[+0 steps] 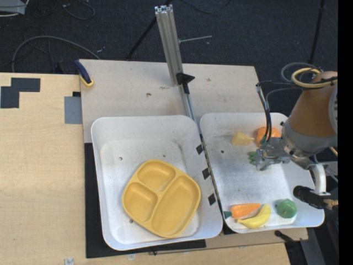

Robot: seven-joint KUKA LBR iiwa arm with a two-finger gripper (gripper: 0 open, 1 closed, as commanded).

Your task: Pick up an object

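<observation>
In the right bin [242, 175] my gripper [264, 161] hangs low near the far right side, over a small dark green item [253, 158] that is partly hidden beneath it. An orange fruit [263, 133] lies just behind the gripper, half covered by the wrist and cable. To the left of that fruit is a pale yellow piece [241, 139]. At the bin's front edge lie an orange carrot [244, 209], a yellow banana [257, 218] and a round green fruit [285, 208].
The left bin [110, 148] holds a yellow divided plate [161, 197]. A grey metal post [170, 43] rises behind the bins, and black clips [205, 173] sit along the wall between them. The arm's body [311, 115] overhangs the right bin's far right corner.
</observation>
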